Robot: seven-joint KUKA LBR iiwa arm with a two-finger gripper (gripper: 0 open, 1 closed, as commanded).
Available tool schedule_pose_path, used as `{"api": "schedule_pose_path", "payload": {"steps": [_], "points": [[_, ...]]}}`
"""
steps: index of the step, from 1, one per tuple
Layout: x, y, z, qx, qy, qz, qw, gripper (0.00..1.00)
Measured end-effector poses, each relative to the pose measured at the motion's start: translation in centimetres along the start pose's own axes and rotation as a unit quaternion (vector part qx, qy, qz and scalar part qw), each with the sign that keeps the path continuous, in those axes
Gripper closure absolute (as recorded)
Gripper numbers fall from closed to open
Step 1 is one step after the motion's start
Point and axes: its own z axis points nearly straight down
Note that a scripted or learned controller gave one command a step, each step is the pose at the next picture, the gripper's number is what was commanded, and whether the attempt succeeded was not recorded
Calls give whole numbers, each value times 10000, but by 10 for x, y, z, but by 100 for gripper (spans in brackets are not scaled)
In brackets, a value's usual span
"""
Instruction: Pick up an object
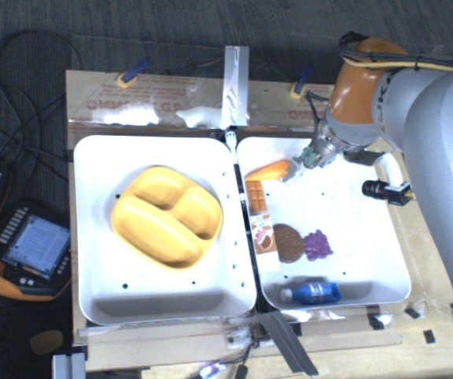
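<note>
Far left, off the bench: two handheld control pendants (23, 247) are lying on the dark floor, cables looping above them.

Left bin (92, 290): a big yellow bunch of bananas (167, 215) is sitting mid-bin, taking up most of the floor. Looks like a toy, can't confirm.

Back edge of the bench: clear plastic sheeting is lying flat, held by a blue-and-yellow clamp (132, 72) on the left and another one (299, 85) on the right. A metal upright (236, 85) is standing over the divider between the bins.

Right bin (376, 267), left to right:
- an orange block with dark squares (256, 196) is lying along the left wall, a small printed card (263, 235) just below it
- an orange carrot-shaped piece (270, 170) is lying near the back left corner, tip pointing toward the gripper
- a brown oval (290, 243) is lying mid-bin, touching or nearly touching a purple grape cluster (317, 245) to its right
- a blue bottle (315, 293) is lying on its side against the front wall

Gripper (309, 160) is hanging low at the back of the right bin, just right of the carrot's tip, tilted toward it. Contact with it: can't tell. Finger spread: can't tell either, too small and blurred. Nothing is visibly sitting between the fingers.

The arm is coming in from the right, orange band (357, 93) over the back rim, grey body covering the bench's right side. A small black part (384, 188) is sticking out over the bin's right side.
</note>
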Motion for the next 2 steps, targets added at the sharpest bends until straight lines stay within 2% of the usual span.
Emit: {"api": "schedule_pose_path", "payload": {"steps": [1,2], "points": [[12,9,12,-12,-42,-179,9998,100],[61,25,-82,-51,4,1180,9930,100]]}}
